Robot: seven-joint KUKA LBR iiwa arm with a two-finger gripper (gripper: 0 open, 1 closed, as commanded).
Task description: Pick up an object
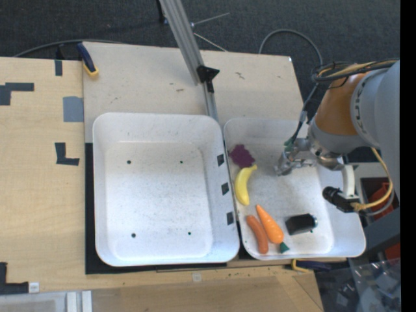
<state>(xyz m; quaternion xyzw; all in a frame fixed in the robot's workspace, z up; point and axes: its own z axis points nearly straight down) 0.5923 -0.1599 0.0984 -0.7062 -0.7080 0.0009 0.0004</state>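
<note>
The gripper (286, 164) hangs over a bare part of the right bin (338, 242), so a descent here would probably catch nothing. I cannot tell its state. Nearest lie the carrots (265, 226) and a black block (301, 223), then the banana (243, 184) and purple piece (241, 154), all well apart from it.

yellow banana (242, 184) – orange carrots (269, 223) – purple grapes (241, 154) – black block (301, 223)
</note>
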